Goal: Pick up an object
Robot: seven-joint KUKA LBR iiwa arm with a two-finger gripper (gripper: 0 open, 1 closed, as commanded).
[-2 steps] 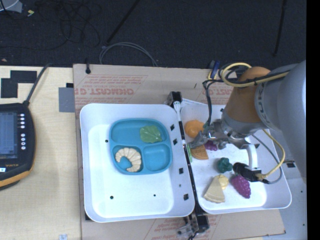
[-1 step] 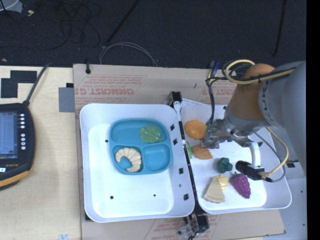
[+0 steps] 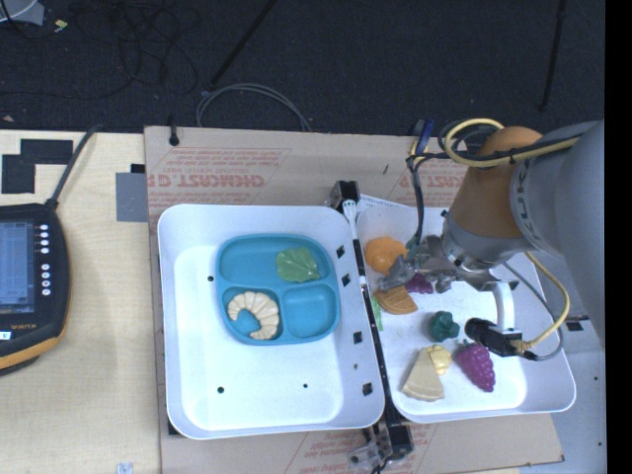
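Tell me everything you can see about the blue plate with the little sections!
The blue plate is a turquoise, plastic-looking tray with rounded corners and three compartments. It lies flat in the left white bin, toward the far side of that bin's floor. A pale green leafy piece sits in the big top compartment. A tan croissant lies curled in the lower left compartment. Nothing else touches the plate.

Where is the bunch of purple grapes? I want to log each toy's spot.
The purple grapes lie in the right bin, near its front right corner, just right of the pale cheese wedge and below the dark green toy.
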